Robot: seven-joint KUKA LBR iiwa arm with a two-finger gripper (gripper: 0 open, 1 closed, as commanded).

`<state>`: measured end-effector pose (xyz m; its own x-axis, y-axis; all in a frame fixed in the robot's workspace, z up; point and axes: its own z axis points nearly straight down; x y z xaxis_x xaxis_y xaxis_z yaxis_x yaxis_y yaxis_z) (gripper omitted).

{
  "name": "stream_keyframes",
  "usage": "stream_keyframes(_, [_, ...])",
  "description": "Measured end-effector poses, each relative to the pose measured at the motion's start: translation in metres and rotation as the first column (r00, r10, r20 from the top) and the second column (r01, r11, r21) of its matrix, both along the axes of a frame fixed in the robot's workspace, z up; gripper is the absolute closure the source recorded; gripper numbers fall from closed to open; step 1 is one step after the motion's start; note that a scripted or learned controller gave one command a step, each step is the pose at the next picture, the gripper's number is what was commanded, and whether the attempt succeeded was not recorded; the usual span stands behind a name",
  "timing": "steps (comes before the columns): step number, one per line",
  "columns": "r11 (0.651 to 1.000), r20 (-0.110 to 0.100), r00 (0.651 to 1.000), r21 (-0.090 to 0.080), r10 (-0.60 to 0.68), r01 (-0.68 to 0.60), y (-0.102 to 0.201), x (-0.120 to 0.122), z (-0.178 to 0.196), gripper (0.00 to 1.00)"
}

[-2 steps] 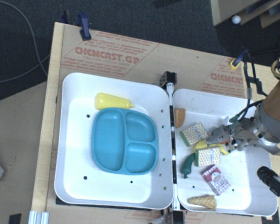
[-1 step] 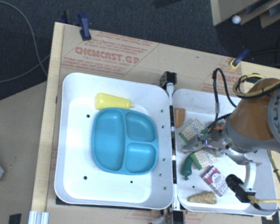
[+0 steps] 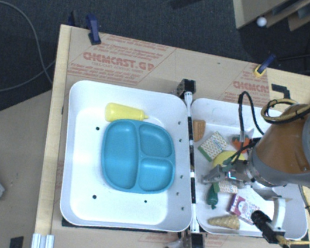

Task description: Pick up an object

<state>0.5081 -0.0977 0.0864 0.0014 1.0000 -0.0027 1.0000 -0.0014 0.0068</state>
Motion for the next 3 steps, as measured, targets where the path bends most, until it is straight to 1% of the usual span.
stream_keyframes(1, [1.0,-0.006,1.0,0.002,0.001,-0.001,-0.007,0.039,-0.002,0.0])
stream_keyframes(2, [1.0,-0.009,1.0,0.004,0.0,0.0,-0.005,-0.018,-0.002,0.0])
stream_keyframes(3, [1.0,-0.007,1.0,0.003,0.0,0.0,-0.005,-0.018,0.008,1.0])
